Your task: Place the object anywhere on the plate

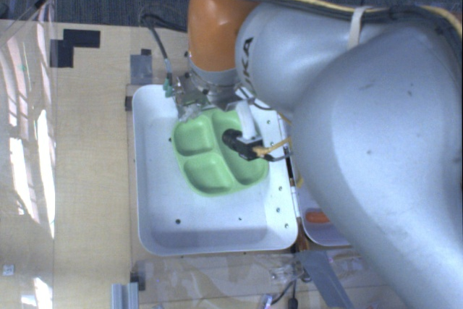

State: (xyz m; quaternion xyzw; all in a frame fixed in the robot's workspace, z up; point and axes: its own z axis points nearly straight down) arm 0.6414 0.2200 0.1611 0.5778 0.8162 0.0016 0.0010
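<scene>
The grey arm reaches in from the right and covers most of the right half of the view, its orange band standing over the far edge of the left bin. Below the band, the wrist and the tool hang over the far rim of a light green divided plate, which lies inside the left bin, toward its right side and far end. The plate has several compartments; two of them, one at the far left and one at the near middle, show bare green. Whether the tool is released or clenched cannot be told, since the wrist hides it from above.

A black fitting with a yellow cable hangs from the arm over the right part of the plate.

A small orange object lies in the right bin, just past the wall between the two bins, near the arm's lower edge. Most of that bin is hidden beneath the arm. The object is well apart from the plate and from the tool.

The bins sit on a pale wooden counter.
</scene>
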